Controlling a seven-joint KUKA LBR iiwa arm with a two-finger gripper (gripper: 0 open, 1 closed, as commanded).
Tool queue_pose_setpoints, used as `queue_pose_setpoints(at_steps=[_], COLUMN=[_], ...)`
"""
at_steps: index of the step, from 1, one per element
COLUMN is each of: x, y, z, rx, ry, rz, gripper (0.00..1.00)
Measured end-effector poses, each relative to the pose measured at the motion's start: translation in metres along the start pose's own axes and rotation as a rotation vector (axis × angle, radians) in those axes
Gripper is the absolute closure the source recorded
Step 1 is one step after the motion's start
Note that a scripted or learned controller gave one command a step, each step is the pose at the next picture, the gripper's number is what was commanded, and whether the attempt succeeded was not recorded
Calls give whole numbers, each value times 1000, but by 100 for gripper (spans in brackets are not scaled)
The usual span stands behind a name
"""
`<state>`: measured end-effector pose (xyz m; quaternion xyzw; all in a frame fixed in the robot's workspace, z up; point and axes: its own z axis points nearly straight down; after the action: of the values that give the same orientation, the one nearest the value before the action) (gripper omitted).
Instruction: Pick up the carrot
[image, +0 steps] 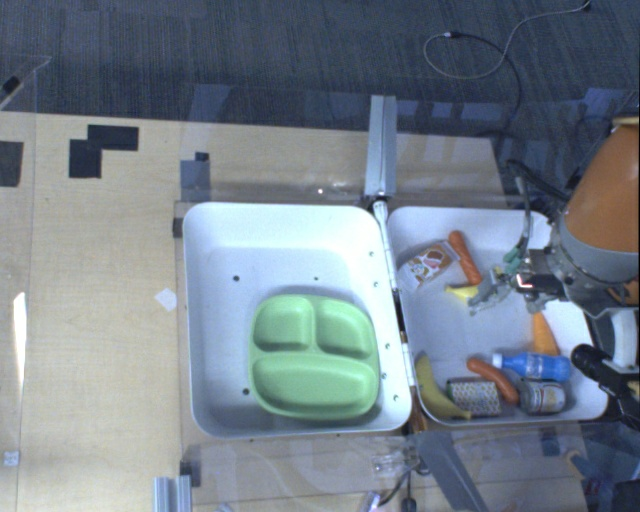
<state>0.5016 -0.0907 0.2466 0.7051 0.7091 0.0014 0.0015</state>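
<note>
An orange tapered carrot (543, 333) lies in the right bin (500, 222), partly under the arm's wrist. My gripper (487, 294) hangs over the middle of that bin, left of the carrot and apart from it. It is open, and I see nothing between its grey fingers. Its tips are right beside a small yellow piece (459, 292). A second orange-red stick-shaped item (463, 256) lies further back, next to a snack packet (428, 265).
Along the right bin's front lie a banana (434, 388), a grey grater (473, 397), a reddish sausage (492, 378), a blue-capped bottle (533, 366) and a can (545, 399). The left bin (215, 260) holds a green divided plate (315, 355).
</note>
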Motion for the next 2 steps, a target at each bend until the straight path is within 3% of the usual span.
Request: queue_pose_setpoints(at_steps=[1, 2], x=[-62, -88], y=[-14, 24], z=[-10, 148], rx=[-1, 1], ry=[-1, 0], rz=[133, 99], gripper=[0, 0])
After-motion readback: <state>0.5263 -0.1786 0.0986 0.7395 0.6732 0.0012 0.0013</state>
